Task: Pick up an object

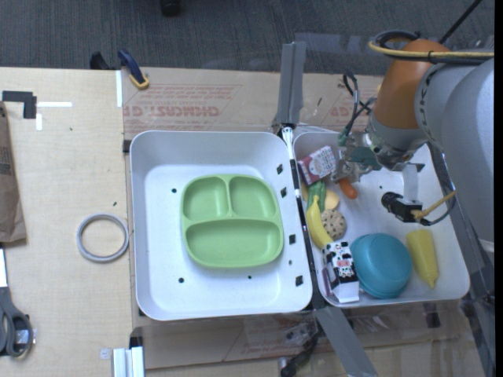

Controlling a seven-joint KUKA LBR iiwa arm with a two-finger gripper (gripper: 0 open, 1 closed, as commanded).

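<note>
The right bin (448, 285) holds several small items. A red and white packet (321, 162) lies at its far left, with a small orange piece (348, 188) just below it. My gripper (354, 160) hangs low over the far part of this bin, right beside the packet and above the orange piece. A banana (317, 225), a cookie (335, 225) and a green piece (316, 194) lie along the left wall. Nearer the front sit a blue bowl (383, 265), a yellow piece (424, 256) and a black-and-white carton (341, 270).
The left bin (149, 210) holds a green divided plate (233, 221). A tape ring (103, 236) lies on the bench at left. The grey arm with its orange band (409, 81) and loose cables (409, 206) covers the right bin's far right side.
</note>
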